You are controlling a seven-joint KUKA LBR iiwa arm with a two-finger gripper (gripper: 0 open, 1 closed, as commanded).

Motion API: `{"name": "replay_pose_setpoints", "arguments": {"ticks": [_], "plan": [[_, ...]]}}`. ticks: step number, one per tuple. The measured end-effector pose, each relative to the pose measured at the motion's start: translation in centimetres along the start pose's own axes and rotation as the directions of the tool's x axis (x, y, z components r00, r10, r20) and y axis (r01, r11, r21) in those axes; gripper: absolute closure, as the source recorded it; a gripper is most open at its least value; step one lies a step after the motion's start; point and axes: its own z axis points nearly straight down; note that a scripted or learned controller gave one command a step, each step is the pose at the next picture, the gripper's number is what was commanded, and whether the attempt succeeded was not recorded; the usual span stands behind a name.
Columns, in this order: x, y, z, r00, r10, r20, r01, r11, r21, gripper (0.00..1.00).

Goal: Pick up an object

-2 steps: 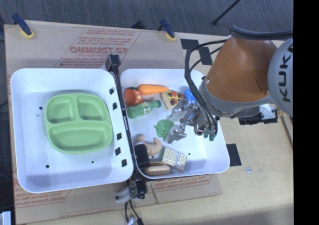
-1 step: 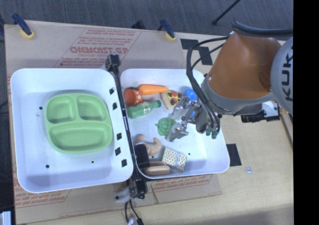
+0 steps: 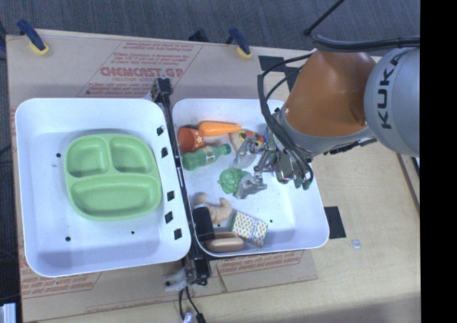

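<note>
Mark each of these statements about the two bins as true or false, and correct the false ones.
1. A green tray lies in the left bin. True.
2. The carrot is in the left bin. False: it lies in the right bin.
3. The gripper is over the right bin. True.
4. The green bottle stands upright. False: it lies on its side.
5. The tray has five compartments. False: three.

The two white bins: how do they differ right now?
The left bin holds one green divided tray, lying flat; the right bin holds a jumble of small items, including a carrot and a green bottle. The claw is over the right bin, away from the left. Both are shallow and white.
</note>
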Motion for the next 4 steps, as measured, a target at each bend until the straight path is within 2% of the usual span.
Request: {"name": "replay_pose_setpoints", "arguments": {"ticks": [1,2,3,4], "plan": [[0.0,0.0,0.0,1.0,0.0,0.0,0.0,1.0,0.0,0.0],[-6.6,6.3,2.1,0.99,-0.142,0.003,0.142,0.99,0.0,0.0],[-10.0,-0.7,9.4,0.96,-0.279,0.002,0.279,0.96,0.001,0.0],[-12.5,0.4,12.4,0.917,-0.398,-0.035,0.399,0.917,-0.001,0.0]]}}
